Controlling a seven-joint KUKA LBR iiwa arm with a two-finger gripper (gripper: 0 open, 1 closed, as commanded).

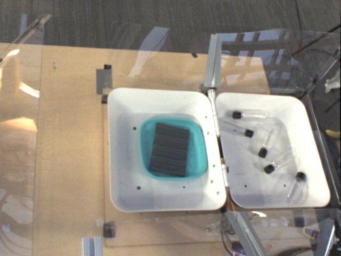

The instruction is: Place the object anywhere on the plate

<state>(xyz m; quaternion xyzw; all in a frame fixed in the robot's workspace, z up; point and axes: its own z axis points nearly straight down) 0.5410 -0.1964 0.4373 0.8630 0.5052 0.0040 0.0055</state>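
Since the dark block [169,149] already lies flat on the teal plate [198,156] in the left bin [122,164], I'd just leave it alone. Can't tell my gripper's state or load.

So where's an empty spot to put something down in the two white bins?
In the left bin, bare white floor runs all around the teal plate, widest along the near edge. The plate itself is mostly covered by a dark ridged block. The right bin is crowded with clear black-capped tubes; its near left corner is free.
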